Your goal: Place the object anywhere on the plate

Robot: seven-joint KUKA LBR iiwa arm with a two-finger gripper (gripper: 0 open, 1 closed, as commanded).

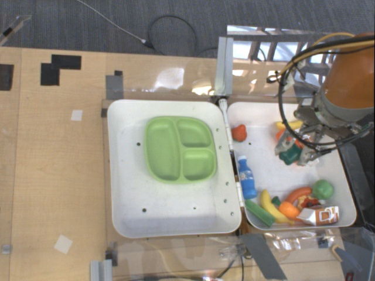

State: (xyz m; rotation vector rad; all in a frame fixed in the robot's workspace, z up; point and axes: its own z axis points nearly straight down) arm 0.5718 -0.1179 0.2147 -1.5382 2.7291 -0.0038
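Two white bins sit side by side on the table (53,174), and the task's goal, a green divided plate (179,148), lies in the middle of the left bin (129,209) with all its compartments bare. The right bin (261,157) holds the clutter: a small red piece (239,133) near its far left corner, a blue bottle (246,180) along its left wall, and a heap at its near edge made of a green vegetable (258,212), a banana (270,206), an orange piece (287,209), a red pepper (300,194), a green ball (323,188) and a small carton (321,216).

The tool (296,148) hangs over the far right part of that bin, with the arm's orange band (350,78) above it. Something teal and orange (287,151) shows right at its tip, but whether this sits between the fingers or merely lies under them cannot be told, nor how wide the tool stands.

The main risk, judging from here, is a weak or empty grasp: the tool could rise with nothing, or lose the piece while crossing the wall between the bins. The black cables (287,98) looping by the wrist could also brush nearby items. A release too near the plate's rim could let the object roll off onto the bin floor.
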